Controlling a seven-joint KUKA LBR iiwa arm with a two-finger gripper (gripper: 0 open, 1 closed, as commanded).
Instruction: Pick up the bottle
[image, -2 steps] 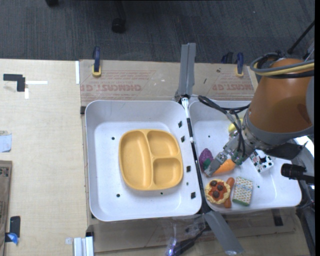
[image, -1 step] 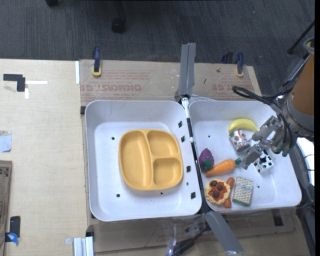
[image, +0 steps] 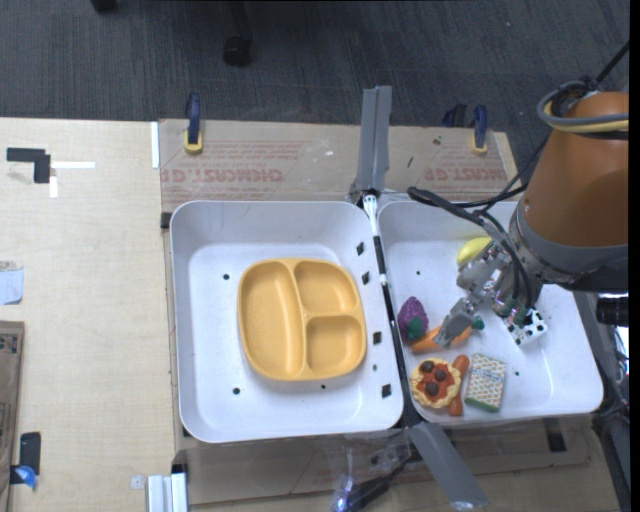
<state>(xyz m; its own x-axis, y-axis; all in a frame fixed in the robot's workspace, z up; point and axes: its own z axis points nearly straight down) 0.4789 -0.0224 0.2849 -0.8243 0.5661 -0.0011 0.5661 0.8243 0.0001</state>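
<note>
Hanging low over the right bin (image: 565, 385), the gripper (image: 468, 318) sits among the toys; whether it is open or closed on anything I cannot tell.

- Bottle (image: 474, 249): I take it to be the yellow piece near the bin's far side, partly hidden under the arm (image: 580, 190). Probably light, hollow plastic, smooth and likely to slip or roll. Best taken across the middle of its body.
- Right bin also holds purple grapes (image: 412, 317), an orange carrot (image: 430, 341), a small pizza (image: 436, 381), a speckled block (image: 486, 383) and a die (image: 531, 326).
- Left bin (image: 182, 300): one yellow divided plate (image: 300, 320), nothing on it.
</note>
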